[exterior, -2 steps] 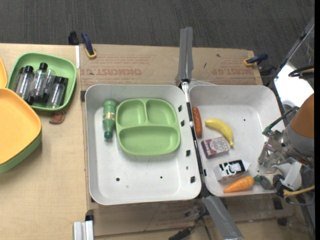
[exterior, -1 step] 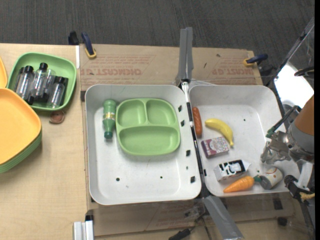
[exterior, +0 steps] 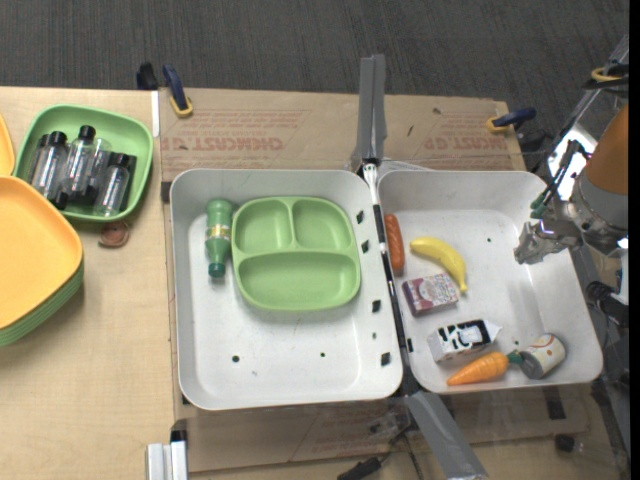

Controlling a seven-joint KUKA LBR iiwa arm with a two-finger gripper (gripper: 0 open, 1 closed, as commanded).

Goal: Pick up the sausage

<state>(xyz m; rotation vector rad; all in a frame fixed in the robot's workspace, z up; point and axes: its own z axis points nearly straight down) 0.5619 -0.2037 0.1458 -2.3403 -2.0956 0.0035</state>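
Sausage (exterior: pixel 396 244) lying tight along left wall of right bin (exterior: pixel 500 193), long axis running toward and away from camera, banana (exterior: pixel 441 259) just beside. Gripper (exterior: pixel 531 248) hovering near right rim, open floor between. Finger state impossible to tell.

Dark ribbed floor (exterior: pixel 300 18) lies beyond the wooden bench (exterior: pixel 90 368) with cardboard (exterior: pixel 260 133).

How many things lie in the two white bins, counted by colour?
Green: 2, bottle and plate
Yellow: 1, banana
Orange or red: 2, sausage and carrot
Pink: 1, carton
White: 2, box and a small round item
Total: 8
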